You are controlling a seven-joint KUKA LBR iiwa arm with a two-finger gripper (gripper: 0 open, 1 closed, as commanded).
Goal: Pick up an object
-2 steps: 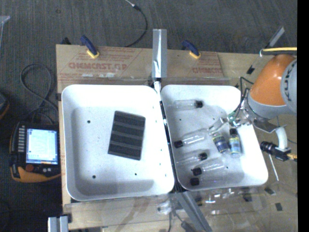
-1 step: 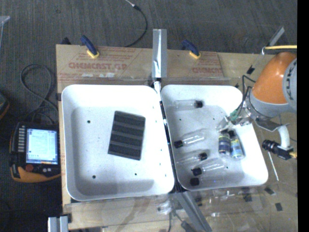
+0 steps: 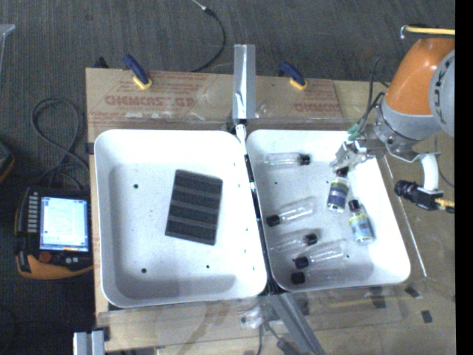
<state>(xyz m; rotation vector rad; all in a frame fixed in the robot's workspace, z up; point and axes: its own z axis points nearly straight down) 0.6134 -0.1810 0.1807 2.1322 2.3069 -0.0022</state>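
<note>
So far nothing lifted — gripper [image 3: 346, 159] hangs at right bin's [image 3: 395, 220] 1 o'clock corner, whether spread or pressed together cannot tell. Nearest candidate, blue-labelled vial [image 3: 338, 194], lies just toward 6 o'clock. Descent, grasp, lift all remain — judging by layout.

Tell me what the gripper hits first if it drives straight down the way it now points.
Probably the blue-labelled vial lying just below the gripper in the right bin. From this slanted view depth is unclear, so it might land on bare bin floor beside that vial instead.
</note>
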